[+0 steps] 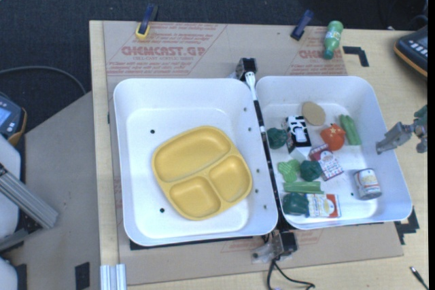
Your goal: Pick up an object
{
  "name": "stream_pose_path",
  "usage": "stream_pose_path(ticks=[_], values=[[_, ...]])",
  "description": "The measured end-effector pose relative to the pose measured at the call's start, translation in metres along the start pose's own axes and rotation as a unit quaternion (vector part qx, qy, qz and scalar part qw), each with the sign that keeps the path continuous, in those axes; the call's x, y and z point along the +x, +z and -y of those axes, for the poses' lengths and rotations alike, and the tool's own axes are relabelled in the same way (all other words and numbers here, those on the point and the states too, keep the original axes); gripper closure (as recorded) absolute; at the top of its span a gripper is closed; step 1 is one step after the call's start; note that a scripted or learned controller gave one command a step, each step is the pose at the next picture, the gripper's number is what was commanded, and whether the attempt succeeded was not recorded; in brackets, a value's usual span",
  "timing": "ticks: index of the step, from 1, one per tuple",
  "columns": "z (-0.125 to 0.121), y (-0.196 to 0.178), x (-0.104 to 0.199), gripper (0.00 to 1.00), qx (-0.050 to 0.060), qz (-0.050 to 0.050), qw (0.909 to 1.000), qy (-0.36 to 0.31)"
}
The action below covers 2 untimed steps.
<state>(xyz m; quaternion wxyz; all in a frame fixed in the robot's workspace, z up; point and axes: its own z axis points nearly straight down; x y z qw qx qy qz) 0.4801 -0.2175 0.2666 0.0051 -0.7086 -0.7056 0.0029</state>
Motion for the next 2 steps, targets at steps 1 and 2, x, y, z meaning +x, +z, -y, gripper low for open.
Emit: stream_pose_path(ticks=[1, 2], values=[[-0.002, -0.006, 0.001, 0.0, -0.006, 0.002, 1.0, -0.002], [0.003, 0.053, 0.008, 0.0, -0.003, 0.0, 1.0, -0.002]])
